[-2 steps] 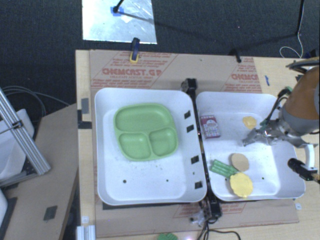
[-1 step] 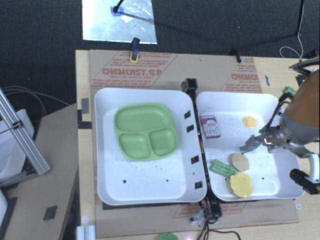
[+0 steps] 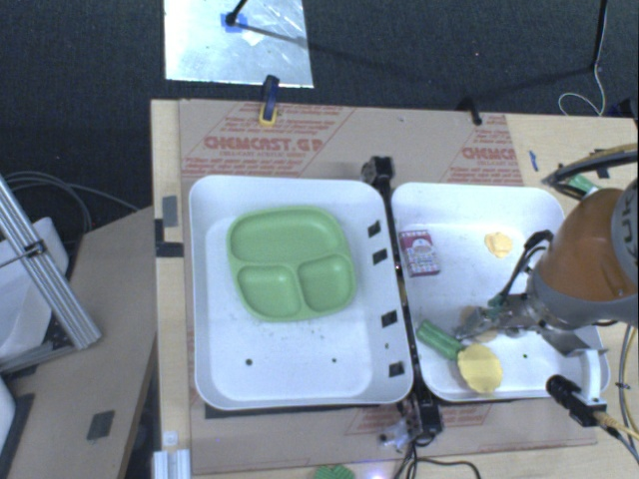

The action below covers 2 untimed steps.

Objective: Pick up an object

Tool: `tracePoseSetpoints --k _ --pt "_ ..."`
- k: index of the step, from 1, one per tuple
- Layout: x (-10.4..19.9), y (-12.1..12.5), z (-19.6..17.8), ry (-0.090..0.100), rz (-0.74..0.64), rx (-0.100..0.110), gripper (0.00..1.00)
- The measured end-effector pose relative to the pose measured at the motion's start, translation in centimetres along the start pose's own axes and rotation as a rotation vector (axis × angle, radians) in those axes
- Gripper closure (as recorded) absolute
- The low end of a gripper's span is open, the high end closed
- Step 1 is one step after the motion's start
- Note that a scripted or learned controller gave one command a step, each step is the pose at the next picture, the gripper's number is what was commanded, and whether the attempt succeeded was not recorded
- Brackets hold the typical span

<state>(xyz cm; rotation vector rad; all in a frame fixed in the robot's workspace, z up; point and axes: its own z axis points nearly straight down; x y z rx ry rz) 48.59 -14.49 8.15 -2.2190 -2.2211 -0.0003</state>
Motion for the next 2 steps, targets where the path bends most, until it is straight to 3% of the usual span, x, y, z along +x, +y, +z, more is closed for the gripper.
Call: tracePoseSetpoints --k 1,2 --pt "1.8 2.7 -0.3 -0.002 -0.005 -0.005 0.0" --pt "1.6 2.7 -1.4 -0.002 -0.003 -0.005 1.0"
